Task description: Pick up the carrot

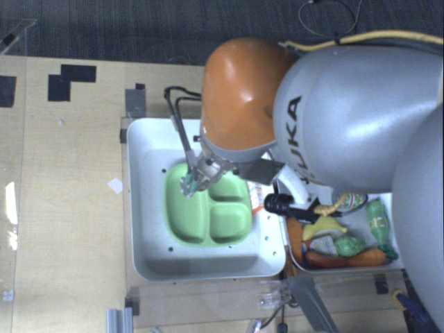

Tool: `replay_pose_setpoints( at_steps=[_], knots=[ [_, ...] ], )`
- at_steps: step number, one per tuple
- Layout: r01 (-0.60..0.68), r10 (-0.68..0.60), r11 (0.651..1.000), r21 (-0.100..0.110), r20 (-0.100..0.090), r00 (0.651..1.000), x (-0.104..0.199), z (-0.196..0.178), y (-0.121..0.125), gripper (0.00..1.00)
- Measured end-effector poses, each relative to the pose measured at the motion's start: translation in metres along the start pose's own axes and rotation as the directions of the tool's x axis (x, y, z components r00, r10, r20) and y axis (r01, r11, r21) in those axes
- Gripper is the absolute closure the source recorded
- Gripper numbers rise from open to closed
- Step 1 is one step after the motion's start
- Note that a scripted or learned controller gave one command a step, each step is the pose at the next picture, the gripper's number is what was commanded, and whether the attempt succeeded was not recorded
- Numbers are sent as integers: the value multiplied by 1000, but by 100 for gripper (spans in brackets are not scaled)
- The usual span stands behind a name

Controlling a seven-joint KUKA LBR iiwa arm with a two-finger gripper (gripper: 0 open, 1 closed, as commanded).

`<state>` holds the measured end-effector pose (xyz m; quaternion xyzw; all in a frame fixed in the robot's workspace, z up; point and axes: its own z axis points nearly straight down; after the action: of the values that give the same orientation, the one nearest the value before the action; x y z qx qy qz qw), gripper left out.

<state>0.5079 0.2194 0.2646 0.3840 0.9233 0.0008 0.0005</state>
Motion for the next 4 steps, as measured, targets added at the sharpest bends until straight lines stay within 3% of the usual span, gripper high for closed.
replay_pose_setpoints(
  at_steps=[1,2,3,4],
  knots=[
    [146,-146,989,-4,2,989,2,-80,-13,100],
    [146,-146,989,-3,2,989,2,-80,-13,0],
    [260,-260,966,-2,1,966,8,-24,16,0],
    [326,-326,945,0,-1,945,20,96,-9,0]
  ],
)
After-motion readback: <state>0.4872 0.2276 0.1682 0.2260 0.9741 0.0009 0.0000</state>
